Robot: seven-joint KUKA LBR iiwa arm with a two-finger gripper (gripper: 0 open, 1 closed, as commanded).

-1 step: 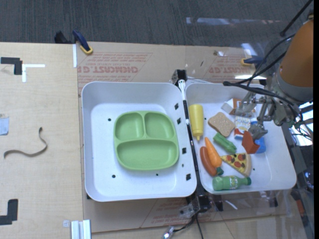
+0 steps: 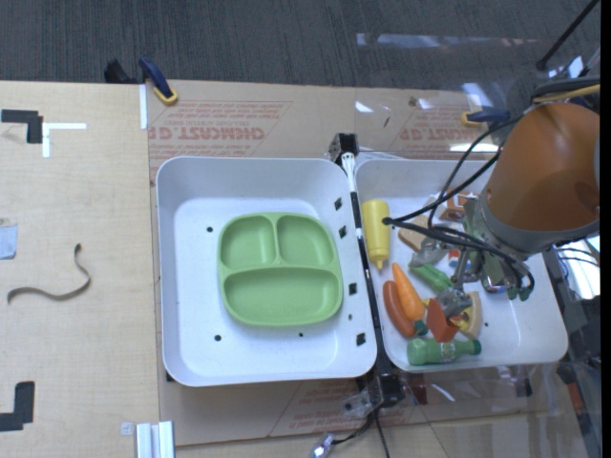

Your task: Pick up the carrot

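grey metal fingertips of your gripper [image 2: 458,301] sit low in the right bin [image 2: 535,346], among the toy food; you cannot tell how they are set. just to their left lies the carrot [image 2: 408,292], apparently not gripped, beside the yellow bottle [image 2: 376,232]. the pick looks undone: grasp and lift remain.
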